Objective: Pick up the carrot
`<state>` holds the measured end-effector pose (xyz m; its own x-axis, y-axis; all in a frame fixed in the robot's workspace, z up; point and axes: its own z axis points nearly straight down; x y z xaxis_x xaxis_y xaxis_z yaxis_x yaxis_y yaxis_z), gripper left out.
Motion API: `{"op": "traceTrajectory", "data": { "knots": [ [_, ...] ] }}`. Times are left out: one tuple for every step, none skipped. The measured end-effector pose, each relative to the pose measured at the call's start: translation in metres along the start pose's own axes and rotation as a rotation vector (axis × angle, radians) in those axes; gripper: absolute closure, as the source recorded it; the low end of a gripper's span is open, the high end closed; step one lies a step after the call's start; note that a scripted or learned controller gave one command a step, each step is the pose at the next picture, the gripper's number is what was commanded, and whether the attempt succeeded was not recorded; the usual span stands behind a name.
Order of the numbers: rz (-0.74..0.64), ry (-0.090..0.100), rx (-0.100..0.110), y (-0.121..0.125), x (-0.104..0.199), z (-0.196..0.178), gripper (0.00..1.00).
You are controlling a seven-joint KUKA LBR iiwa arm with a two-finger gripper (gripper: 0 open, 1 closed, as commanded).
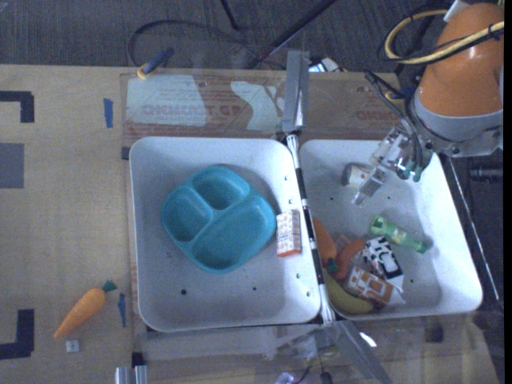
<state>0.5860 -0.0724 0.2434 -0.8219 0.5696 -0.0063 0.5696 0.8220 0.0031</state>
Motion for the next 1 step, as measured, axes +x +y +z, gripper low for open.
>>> {"op": "traceTrajectory", "data": {
  "knots": [
    [-0.145,0.000,0.000,-0.0358,-0.0344,0.1478,0.00]
  ]
}}
